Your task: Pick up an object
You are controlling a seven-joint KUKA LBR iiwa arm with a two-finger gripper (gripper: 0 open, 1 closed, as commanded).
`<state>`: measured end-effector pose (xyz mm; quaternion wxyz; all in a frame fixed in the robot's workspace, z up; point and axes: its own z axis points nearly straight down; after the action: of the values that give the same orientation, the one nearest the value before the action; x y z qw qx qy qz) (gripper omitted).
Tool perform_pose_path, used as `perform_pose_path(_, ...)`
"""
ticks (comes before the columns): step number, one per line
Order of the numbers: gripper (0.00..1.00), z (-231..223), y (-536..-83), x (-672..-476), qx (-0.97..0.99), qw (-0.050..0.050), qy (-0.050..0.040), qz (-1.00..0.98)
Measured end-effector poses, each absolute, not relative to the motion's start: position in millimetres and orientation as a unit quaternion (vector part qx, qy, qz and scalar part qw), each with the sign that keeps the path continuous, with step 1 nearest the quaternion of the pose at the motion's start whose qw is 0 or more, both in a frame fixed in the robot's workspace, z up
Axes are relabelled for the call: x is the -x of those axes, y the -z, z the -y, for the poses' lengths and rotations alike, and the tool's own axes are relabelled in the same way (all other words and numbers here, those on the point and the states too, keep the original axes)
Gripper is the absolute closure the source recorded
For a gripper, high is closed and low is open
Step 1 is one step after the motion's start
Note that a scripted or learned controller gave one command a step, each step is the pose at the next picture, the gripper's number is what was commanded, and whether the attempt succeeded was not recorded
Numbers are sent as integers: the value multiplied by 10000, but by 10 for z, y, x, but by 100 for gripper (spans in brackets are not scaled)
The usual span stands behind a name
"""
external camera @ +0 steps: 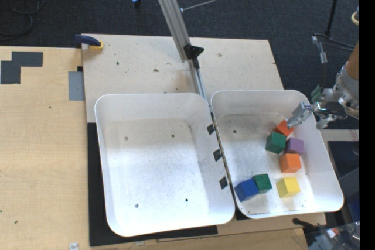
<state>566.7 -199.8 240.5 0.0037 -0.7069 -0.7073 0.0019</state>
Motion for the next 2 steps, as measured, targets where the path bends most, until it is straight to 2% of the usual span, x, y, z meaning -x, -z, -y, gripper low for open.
perform_pose_path(1, 0, 1999, -2433, -5676, 7066, 15, -7, 7076)
perform_pose_path(2, 0, 1989, -1792, -5705, 7071, 41, -21, 7071)
